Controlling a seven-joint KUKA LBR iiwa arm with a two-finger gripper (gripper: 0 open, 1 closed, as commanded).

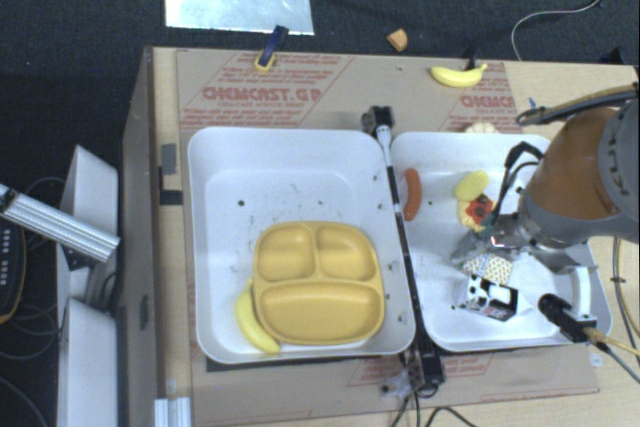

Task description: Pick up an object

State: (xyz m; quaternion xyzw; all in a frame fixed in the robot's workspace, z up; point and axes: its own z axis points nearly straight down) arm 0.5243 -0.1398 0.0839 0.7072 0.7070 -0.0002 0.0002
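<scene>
The arm's tool [492, 253] hangs low in the right bin [440, 315], just above a patterned black-and-white box [489, 295] at the bin's five o'clock; whether it is apart or together, I cannot tell.

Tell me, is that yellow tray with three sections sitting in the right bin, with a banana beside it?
Not quite. The camera view shows the tray in the left bin, not the right one. The banana does lie beside it.

Claw [487, 250] low in right bin [440, 315], over patterned box [489, 267].
</scene>
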